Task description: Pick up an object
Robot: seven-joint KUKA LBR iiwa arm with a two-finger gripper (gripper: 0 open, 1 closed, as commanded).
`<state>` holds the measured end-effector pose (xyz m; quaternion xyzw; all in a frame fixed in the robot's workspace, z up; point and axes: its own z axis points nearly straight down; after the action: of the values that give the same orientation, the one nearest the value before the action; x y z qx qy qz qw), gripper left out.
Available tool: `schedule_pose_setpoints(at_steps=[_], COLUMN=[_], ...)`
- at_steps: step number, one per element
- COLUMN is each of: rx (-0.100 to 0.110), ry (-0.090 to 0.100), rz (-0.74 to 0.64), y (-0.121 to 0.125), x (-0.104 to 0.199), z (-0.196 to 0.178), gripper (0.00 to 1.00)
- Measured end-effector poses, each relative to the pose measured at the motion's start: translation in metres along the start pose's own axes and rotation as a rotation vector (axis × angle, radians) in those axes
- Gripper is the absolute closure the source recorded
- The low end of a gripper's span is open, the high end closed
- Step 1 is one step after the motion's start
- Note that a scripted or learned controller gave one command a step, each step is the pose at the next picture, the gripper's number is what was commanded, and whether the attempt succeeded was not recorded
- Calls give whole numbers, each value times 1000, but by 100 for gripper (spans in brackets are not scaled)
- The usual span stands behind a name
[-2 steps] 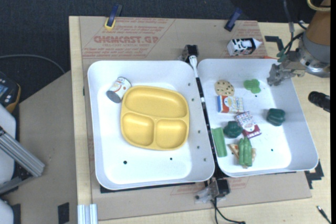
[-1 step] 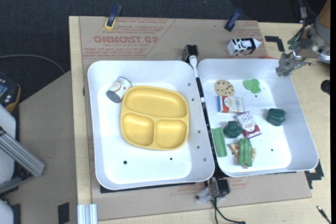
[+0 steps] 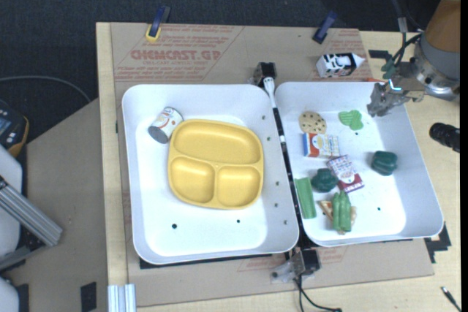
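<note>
A dark carpeted floor surrounds a cardboard-topped bench [image 3: 183,47] bearing two shallow white bins side by side; the left bin [image 3: 139,179] carries one yellow divided plate [image 3: 216,162] at its centre and one small tipped cup [image 3: 165,124] near its back left corner; the right bin [image 3: 417,193] carries the pickable clutter. The gripper [image 3: 380,104] hovers over the right bin's back right corner, and whether its claw is apart or together cannot be told from this slant; nothing is seen between its fingers. Counted in the right bin: one cookie [image 3: 312,120], one light green piece [image 3: 352,118] nearest the gripper, one dark green lump [image 3: 384,161] by the right edge, one red-and-white packet [image 3: 322,145], one small maroon packet [image 3: 344,174], one green stick [image 3: 305,197] along the left edge, one dark green vegetable [image 3: 323,180] and one corn-like piece [image 3: 341,211] near the front edge. The likely trouble: the crowded front pile may cause a descending claw to strike neighbours or grab two things; the flat cookie and packets may slip; a descent close to the bin's wall may catch the rim.
</note>
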<state>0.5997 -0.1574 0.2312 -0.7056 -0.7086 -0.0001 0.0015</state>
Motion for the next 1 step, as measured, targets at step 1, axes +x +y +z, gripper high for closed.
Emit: schedule_pose_setpoints(at_steps=[1], rx=[3], ry=[1], rz=[0], y=[-31], x=[49], z=[10], gripper=[100])
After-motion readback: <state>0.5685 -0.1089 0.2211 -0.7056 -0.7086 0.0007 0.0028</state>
